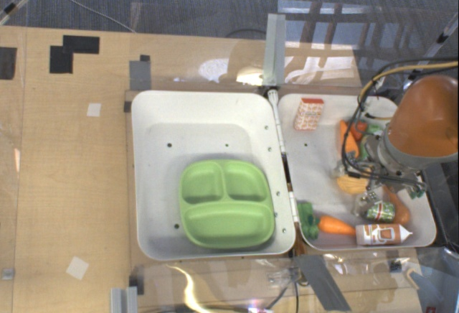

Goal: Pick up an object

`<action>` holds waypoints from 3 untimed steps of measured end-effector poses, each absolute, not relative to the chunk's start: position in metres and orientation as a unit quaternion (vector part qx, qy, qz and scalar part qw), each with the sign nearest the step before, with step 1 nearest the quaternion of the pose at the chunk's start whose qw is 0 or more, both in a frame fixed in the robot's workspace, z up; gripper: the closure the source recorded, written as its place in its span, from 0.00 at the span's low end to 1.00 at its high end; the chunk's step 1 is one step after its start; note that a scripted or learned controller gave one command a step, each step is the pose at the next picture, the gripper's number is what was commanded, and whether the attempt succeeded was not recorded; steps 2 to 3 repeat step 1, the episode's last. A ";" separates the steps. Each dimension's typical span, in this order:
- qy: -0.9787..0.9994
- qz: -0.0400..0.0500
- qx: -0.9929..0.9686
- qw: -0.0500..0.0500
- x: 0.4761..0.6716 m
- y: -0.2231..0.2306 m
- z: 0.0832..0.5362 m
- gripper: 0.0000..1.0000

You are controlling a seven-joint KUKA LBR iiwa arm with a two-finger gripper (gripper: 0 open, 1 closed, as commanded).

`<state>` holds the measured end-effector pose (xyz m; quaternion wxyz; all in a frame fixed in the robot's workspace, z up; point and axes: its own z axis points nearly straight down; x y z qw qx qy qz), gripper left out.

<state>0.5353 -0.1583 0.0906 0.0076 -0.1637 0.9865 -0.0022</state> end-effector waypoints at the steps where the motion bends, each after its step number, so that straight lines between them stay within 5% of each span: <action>1: 0.991 -0.004 -0.130 0.010 0.531 -0.140 0.091 0.00; 3: 0.991 -0.004 -0.130 0.010 0.531 -0.140 0.091 0.00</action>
